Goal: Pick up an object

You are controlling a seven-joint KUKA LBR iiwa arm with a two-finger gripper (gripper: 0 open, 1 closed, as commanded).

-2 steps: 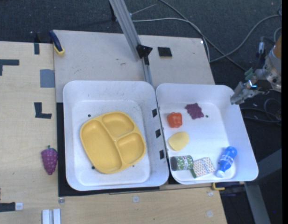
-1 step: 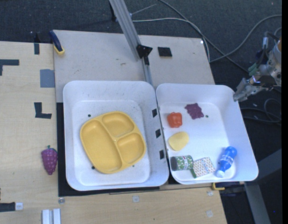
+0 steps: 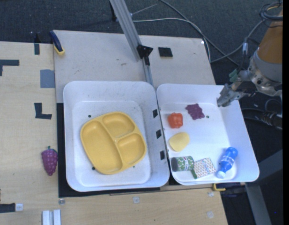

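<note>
The right bin (image 3: 238, 125) holds a small purple piece (image 3: 195, 110), a red-orange item (image 3: 175, 120), a pale yellow lemon-like item (image 3: 179, 141), a green can (image 3: 182, 163) lying flat, a patterned packet (image 3: 203, 167) and a blue bottle (image 3: 226, 161). My gripper (image 3: 226, 97) hovers over the bin's far right rim, up and to the right of the purple piece, with nothing seen between its fingers. Its fingertips are too small and dark to read.
The left bin (image 3: 74, 125) carries a yellow divided plate (image 3: 114, 142). A purple grape bunch (image 3: 49, 160) lies on the bench to the left of the bins. A metal pole (image 3: 130, 27) slants down to the bins' far edge. Cables run behind.
</note>
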